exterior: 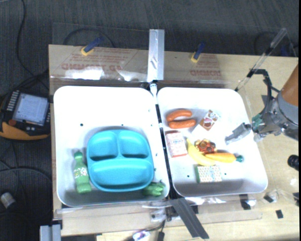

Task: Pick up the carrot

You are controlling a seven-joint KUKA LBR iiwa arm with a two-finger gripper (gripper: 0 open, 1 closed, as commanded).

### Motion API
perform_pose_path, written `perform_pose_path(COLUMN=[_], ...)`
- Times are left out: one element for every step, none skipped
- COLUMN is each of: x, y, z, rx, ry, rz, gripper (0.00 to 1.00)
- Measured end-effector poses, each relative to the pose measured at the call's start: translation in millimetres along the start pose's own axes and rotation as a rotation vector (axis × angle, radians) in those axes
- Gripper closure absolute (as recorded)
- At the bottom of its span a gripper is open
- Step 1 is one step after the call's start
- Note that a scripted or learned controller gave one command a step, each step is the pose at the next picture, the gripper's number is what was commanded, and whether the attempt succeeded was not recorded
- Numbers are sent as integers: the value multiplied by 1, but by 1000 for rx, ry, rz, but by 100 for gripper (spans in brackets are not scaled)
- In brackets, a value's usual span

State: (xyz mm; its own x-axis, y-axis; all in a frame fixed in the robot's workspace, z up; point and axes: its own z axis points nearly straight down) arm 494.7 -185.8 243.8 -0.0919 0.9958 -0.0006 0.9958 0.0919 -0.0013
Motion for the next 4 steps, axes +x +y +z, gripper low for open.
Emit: perform_pose_path(x=[-21, -29, -27, 3], y=[-10, 81, 83, 102], z=[147, 154, 143, 101], rx=[-2, -13, -16, 0], ry=[6, -7, -4, 1], rz=[103, -254, -254, -54], gripper=[0, 0, 100, 100])
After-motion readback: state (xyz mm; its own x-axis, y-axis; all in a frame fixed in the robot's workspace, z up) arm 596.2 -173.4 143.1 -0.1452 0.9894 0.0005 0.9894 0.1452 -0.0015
